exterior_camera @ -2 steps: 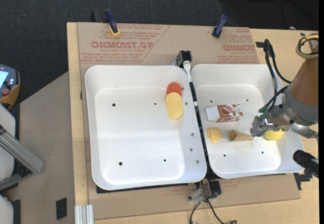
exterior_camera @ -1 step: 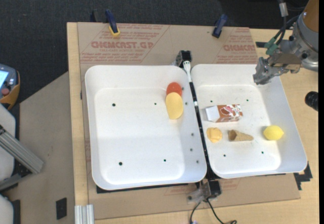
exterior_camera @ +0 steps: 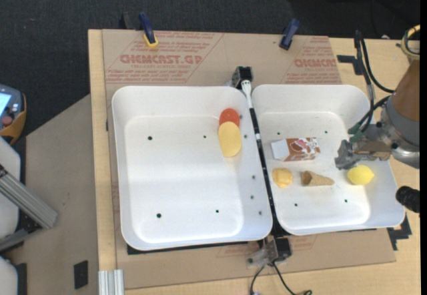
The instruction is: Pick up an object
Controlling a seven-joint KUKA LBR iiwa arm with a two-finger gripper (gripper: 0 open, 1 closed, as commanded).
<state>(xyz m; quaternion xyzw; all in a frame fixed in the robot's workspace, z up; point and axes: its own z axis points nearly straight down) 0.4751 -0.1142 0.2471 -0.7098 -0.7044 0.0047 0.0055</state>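
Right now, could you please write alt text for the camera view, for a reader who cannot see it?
A grey robot arm's gripper hangs over the right bin, just above a yellow lemon-like object, with a snack packet, cone and small yellow piece alongside. The left bin holds an orange and yellow object.

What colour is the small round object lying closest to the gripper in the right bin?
Yellow: the small round object, seen in the camera view.

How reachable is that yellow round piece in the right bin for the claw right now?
Probably reachable. The claw hangs at the right bin's right side, just up-left of the yellow round piece. Nothing lies between them, and the cone-shaped piece sits apart to its left. The bin's right wall is close, though.
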